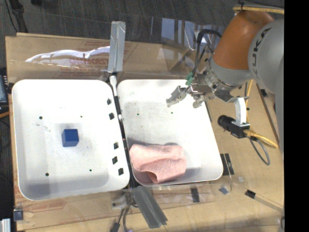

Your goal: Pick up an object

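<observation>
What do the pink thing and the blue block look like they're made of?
The pink thing looks like soft terry cloth: matte, fuzzy surface, folded with rounded edges. The blue block looks rigid, with a matte finish, flat faces and crisp corners; whether plastic, foam or painted wood, I can't tell.

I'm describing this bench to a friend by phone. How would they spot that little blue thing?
Find the two shallow white bins side by side and take the left white bin. The small blue cube sits on its floor, left of centre. It is blue and hard-edged, unlike the folded pink cloth in the right white bin.
</observation>
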`<state>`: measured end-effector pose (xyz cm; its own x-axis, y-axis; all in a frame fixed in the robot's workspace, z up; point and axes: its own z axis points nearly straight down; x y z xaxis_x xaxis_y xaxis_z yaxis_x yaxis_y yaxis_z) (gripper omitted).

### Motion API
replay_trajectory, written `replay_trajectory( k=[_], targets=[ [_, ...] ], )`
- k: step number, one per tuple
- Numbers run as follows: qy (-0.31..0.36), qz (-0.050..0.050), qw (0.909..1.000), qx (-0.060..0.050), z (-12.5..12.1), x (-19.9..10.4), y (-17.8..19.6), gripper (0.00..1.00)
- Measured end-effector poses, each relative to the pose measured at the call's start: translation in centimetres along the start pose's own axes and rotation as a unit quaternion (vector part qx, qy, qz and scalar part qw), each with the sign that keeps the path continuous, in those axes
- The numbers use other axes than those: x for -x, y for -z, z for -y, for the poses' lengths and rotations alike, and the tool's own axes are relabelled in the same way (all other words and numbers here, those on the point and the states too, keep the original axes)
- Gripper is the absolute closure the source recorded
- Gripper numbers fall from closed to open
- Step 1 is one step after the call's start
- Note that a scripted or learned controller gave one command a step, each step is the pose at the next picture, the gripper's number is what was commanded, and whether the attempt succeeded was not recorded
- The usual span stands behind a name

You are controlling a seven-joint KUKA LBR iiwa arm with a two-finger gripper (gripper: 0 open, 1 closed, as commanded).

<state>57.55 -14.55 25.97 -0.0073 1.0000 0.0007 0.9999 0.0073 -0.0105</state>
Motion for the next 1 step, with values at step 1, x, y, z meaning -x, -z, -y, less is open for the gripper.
replay_trajectory(
  k=[1],
  targets=[
    [0.015,0.000,0.9999,0.000,5.04,3.09,-5.35,0.00]
  ],
)
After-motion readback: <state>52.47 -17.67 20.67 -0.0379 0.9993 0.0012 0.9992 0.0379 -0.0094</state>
